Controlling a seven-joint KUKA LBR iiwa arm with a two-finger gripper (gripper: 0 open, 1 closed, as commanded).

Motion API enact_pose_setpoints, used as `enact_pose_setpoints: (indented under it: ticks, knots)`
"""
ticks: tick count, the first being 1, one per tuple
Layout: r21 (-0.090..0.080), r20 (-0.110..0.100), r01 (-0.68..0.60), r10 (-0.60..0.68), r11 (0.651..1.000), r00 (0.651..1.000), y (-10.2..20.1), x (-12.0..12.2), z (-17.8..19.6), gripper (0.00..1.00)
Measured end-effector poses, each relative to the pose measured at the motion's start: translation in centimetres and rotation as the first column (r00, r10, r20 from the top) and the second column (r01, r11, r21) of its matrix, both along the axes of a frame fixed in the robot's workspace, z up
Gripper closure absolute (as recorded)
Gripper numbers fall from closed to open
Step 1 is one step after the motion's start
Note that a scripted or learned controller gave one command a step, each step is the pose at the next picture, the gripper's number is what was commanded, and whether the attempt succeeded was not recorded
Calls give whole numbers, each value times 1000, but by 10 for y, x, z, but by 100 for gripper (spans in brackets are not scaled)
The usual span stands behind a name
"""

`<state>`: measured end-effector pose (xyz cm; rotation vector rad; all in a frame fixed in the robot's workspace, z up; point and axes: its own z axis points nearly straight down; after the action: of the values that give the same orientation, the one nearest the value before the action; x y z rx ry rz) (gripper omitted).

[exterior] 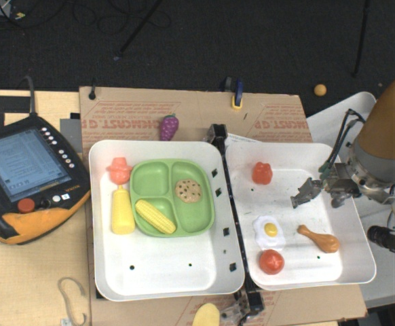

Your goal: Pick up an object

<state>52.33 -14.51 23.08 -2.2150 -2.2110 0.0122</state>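
Camera view: my pincer (305, 195) hovers over the right bin (360, 270), finger spread unclear, nothing visibly held. Chicken drumstick (318, 238) lies just below it, fried egg (270, 230) and two red toys nearby. Pick not done; descent and grasp remain.

The bench (21, 277) bears two white bins (158, 270) (side by side) on cardboard (279, 117).

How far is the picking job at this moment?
Nothing looks picked yet. The tool hangs over the right bin, carrying nothing I can see. The fried egg, drumstick, tomato and red pepper lie on the bin floor. Grasping and lifting remain.
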Motion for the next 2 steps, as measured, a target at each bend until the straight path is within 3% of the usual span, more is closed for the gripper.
enact_pose_setpoints:
  ticks: [1, 2]
  knots:
    - [-2, 11, -2, 2, 1000, 1000, 0, 2, 6, 0]
    - [-1, 6, -3, 3, 1000, 1000, 2, -3, -39, 0]
